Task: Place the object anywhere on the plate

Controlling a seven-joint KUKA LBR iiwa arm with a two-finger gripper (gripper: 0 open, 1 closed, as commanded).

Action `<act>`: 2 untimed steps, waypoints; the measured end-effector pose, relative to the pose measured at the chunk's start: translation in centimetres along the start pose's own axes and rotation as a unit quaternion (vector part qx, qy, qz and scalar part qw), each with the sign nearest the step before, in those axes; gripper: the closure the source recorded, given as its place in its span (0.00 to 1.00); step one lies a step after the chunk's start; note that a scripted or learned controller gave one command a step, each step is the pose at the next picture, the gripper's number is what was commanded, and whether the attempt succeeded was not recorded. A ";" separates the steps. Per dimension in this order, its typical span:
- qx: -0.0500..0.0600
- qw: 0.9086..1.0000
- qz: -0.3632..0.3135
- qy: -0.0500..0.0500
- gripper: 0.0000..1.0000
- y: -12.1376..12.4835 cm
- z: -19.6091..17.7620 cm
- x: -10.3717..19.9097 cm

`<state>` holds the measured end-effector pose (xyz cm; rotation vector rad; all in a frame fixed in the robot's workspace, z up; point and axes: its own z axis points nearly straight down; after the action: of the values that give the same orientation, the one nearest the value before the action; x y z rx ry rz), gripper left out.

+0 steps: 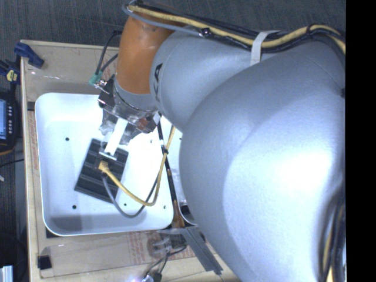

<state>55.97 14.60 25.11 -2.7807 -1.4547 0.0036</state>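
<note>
A: What is seen at the far left?
B: A dark device (6,119) with a lit screen is cut off by the nine o'clock edge. A blue clamp (27,53) is fixed at the ten o'clock corner of the table (64,60), and a small black block (44,261) is set at its seven o'clock corner

A: And further in?
B: A white bin (59,122) is laid on the table. Its floor is seen bare along the nine o'clock side, with a few small dark dots marked on it. The end effector (120,121) is poised low over the bin, toward the bin's one o'clock part, and is pointed down toward seven o'clock

A: Is it wide or narrow?
B: That cannot be told from this angle

A: Where are the object and the plate?
B: Their places cannot be told either, since the bin's three o'clock side and all beyond it are covered by the arm

A: What is seen to the right?
B: An orange band (138,57) is seen at twelve o'clock from the end effector. A metal bracket (176,245) is mounted at the bin's five o'clock corner. The grey arm (264,157) is stretched in from the three o'clock edge, and yellow and black cables (229,36) are run along its top, bound by a white tie (257,46)
</note>
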 end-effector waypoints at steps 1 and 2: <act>0.001 0.996 -0.093 -0.002 1.00 -2.9 3.9 -6.9; 0.001 0.994 -0.105 -0.002 1.00 0.5 14.8 2.8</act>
<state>57.91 16.62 10.35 -2.6131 -1.7395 0.0105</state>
